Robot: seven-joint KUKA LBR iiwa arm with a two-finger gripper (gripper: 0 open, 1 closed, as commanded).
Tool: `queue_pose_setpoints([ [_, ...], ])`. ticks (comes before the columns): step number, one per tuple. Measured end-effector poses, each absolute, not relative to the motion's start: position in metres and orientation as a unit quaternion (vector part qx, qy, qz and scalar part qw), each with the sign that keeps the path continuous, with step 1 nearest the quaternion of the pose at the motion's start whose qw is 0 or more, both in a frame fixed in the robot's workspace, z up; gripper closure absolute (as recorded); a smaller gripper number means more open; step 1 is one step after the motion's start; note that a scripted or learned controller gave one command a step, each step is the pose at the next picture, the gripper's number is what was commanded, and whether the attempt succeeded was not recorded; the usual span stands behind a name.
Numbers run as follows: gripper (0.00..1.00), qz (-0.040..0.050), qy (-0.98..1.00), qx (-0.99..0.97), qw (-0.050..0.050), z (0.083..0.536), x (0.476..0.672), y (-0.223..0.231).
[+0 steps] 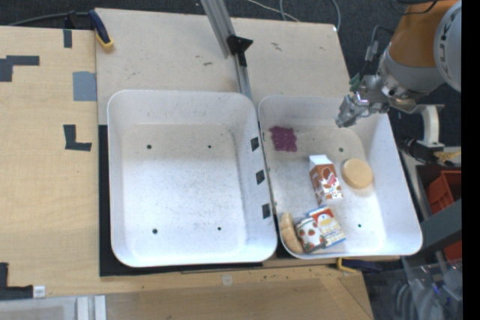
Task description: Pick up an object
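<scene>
Arm: the grey arm with the orange band is reaching in from the right, over the far right corner of the right bin.
Gripper: the gripper is hanging above the bin's far end; I cannot tell how far it is opened, and nothing is showing in its grip.
Right bin: a purple bunch of grapes is lying far left, a small red-and-white carton in the middle, a round tan biscuit just right of it, a printed packet near.
Left bin: sitting beside it on the worktop.
</scene>
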State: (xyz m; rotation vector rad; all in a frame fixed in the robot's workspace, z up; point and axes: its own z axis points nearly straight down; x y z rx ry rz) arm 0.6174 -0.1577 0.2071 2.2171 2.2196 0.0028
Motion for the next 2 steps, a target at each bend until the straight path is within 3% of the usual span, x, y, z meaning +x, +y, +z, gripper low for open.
queue_pose_setpoints([
  [1,1.0,0.0002,0.707,0.707,0.0,0.222,0.618,-0.157],
  [2,1.0,0.0002,0.709,0.705,-0.001,0.227,0.62,-0.113],
])
